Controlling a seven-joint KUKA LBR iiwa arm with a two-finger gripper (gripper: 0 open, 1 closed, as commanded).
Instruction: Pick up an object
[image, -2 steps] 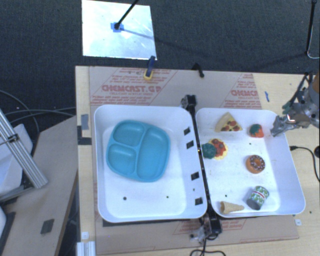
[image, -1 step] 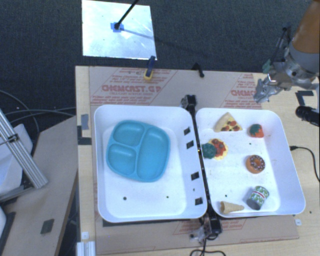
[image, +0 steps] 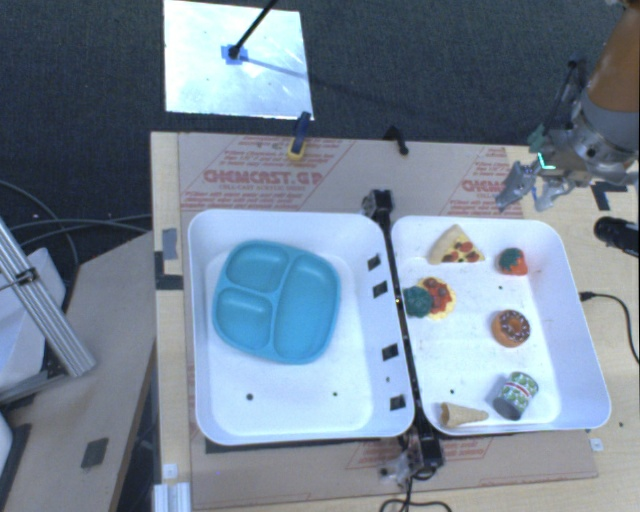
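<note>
Right now, looking down from the camera view, my gripper (image: 532, 186) hangs beyond the far right corner of the right bin (image: 575, 290), over the bare table (image: 260, 165) rather than over the bin's floor. Its two fingers stand apart, with a gap between them and nothing in that gap.

Everything I could pick lies in the right bin. A pizza slice (image: 455, 246) sits near the far edge, toward the bin's left side. A small red and green strawberry-like piece (image: 513, 261) lies near the far right corner, the closest thing to my gripper yet well clear of it. Against the left edge, about midway along it, rests a lumpy yellow, green and red food piece (image: 429, 297). A doughnut (image: 511, 328) lies toward the right edge, around the middle of the bin. Near the front edge a small can (image: 514, 394) lies tilted, and just beside it to the left an ice cream cone (image: 464, 414) lies on its side, tip pointing left.

The left bin (image: 235, 400) holds a blue divided plate (image: 276, 301), set toward its far left part. Both bins meet at a black hinge strip (image: 393, 320) running down the middle of the table.
</note>
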